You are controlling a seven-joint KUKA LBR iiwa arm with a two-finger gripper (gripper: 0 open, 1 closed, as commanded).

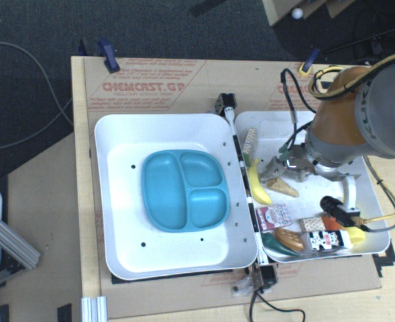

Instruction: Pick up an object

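My gripper (pixel 278 171) hangs low in the right bin (pixel 271 123), at its left middle. Just below its tip lies a tan wedge-shaped object (pixel 286 188), touching or nearly touching it. A yellow banana (pixel 257 188) lies just left of that, along the bin's left wall. Nothing visibly sits inside the gripper. The grey arm with its orange band (pixel 338 123) reaches in from the right and hides part of the bin's floor.
Near the right bin's front lie a red-and-white packet (pixel 275 215), a brown roll (pixel 290 239) on something green, a dotted box (pixel 323 240) and a yellow item (pixel 356 237). A slim pale packet (pixel 250 141) lies at the back left. The left bin (pixel 117 180) holds a blue divided plate (pixel 184 190).
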